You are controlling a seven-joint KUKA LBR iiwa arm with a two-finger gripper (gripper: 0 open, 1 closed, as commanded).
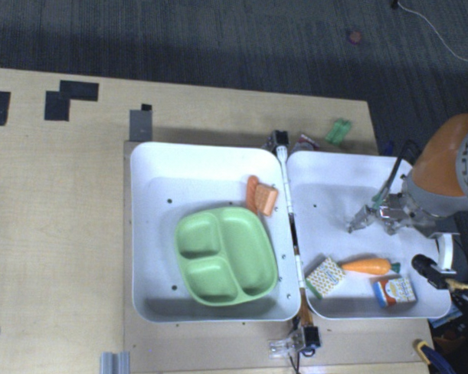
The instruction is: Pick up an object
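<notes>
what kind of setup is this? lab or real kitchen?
Most likely a robot lab bench, not a kitchen: two white bins side by side hold toy food like a carrot and a green plate, the arm reaches in, and cables trail on carpet.

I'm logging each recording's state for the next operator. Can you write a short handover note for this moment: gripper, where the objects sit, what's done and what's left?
Gripper: over the right bin, in its upper middle, fingers spread with nothing between them.
Right bin: carrot, patterned packet left of it, small carton to its lower right, all along the front edge.
Left bin: green divided plate and an orange item by the plate's upper right corner.
Done: no object picked up.
Left: choose an object, close on it and lift. The carrot looks nearest.
</notes>
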